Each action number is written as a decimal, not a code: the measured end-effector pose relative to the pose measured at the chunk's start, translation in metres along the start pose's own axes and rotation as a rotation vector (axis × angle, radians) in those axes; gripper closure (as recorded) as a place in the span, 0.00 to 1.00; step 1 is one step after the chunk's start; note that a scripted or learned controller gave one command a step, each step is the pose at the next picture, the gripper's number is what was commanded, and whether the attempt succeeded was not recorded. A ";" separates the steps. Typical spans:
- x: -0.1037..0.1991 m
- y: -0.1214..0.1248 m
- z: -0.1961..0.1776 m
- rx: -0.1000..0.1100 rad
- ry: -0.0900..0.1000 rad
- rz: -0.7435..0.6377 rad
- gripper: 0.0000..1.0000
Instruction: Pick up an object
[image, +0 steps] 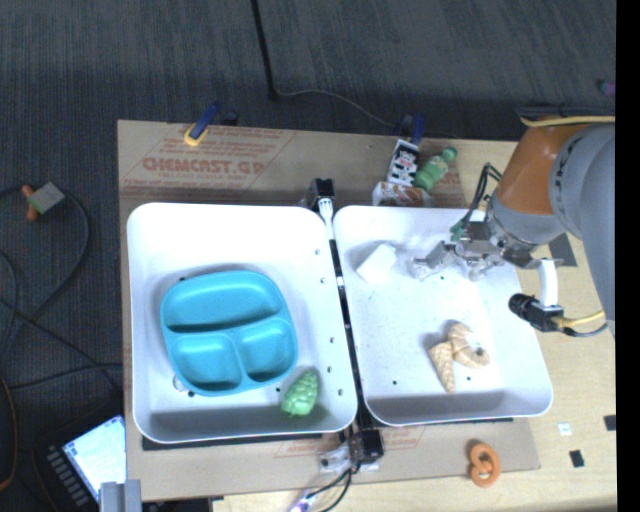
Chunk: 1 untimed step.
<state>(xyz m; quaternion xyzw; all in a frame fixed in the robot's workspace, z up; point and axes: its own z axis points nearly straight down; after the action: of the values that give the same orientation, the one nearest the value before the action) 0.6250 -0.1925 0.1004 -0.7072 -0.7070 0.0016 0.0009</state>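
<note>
The gripper (447, 258) hovered over the far side of the right bin (520, 400); whether it was released or clenched I couldn't tell. Nearer lay a tan toy (457, 354), probably light, lumpy and stiff, best pinched across its narrow middle. The left bin (150, 300) held a blue tray (228, 330) and a green toy (300, 394).

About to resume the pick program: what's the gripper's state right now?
Gripper: over the right bin, near its far side; whether it is open or closed cannot be told, and nothing is seen held in it.
</note>
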 end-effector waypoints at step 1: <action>0.089 -0.046 -0.029 -0.003 0.000 -0.002 0.00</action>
<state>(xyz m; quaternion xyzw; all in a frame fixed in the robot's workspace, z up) 0.5789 -0.1029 0.1298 -0.7065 -0.7077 0.0003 -0.0001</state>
